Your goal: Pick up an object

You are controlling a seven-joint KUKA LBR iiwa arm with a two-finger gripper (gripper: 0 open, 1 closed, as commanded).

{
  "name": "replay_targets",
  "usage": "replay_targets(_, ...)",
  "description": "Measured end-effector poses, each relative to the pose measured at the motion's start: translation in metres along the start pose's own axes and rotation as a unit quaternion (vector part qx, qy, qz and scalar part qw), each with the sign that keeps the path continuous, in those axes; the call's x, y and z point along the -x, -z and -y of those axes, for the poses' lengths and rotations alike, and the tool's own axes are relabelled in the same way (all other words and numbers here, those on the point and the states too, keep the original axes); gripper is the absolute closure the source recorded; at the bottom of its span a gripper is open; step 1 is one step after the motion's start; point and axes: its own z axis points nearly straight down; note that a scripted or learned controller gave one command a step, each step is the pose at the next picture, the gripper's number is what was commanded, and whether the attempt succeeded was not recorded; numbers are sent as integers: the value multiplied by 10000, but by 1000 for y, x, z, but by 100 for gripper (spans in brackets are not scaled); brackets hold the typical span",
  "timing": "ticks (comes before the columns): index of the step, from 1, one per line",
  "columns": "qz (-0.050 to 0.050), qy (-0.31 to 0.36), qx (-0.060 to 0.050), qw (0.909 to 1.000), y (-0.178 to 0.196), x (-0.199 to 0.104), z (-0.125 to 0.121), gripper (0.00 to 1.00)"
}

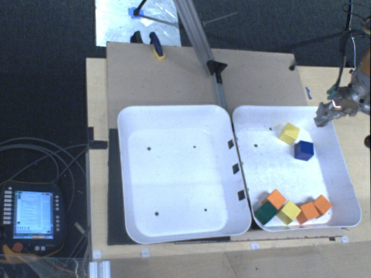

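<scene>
The gripper (323,116), its opening impossible to tell, hovers at the shallow white right bin's (345,172) upper right rim, near the yellow wooden cube (288,134) and blue wooden cube (304,150).

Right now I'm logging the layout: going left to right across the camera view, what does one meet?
Handheld screen unit → left bin → green cube → blue cube → gripper.
</scene>
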Motion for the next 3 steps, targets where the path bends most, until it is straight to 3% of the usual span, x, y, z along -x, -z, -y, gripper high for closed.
replay_targets(1, -3, 0, -25, 10000, -12, 0, -1, 100)
replay_targets(3, -26, 29, -36, 10000, -5, -105, 25, 100)
